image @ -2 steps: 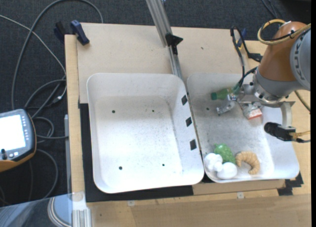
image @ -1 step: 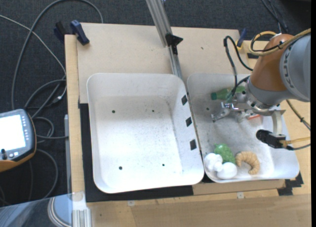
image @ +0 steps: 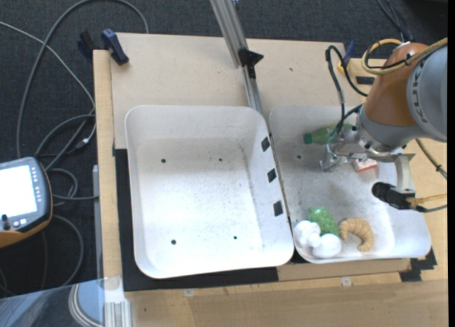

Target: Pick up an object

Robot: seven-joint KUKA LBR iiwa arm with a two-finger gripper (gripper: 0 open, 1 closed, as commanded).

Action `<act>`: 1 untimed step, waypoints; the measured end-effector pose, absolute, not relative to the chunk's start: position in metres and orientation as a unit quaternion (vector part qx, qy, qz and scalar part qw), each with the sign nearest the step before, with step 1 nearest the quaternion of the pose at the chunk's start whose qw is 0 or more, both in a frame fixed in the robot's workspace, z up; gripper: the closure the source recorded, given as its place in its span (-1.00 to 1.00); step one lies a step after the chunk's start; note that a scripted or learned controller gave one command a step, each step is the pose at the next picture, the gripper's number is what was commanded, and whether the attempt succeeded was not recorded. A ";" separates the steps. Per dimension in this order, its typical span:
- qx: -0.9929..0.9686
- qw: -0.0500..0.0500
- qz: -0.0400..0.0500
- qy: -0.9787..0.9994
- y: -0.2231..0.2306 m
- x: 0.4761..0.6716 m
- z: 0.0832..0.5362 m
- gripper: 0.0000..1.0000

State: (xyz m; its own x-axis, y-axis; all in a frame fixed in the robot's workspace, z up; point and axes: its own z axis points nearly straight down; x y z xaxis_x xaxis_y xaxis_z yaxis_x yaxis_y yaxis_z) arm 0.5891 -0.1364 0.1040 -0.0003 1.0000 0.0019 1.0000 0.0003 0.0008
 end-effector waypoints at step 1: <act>-0.707 -0.003 -0.002 -0.707 -0.140 0.587 0.149 1.00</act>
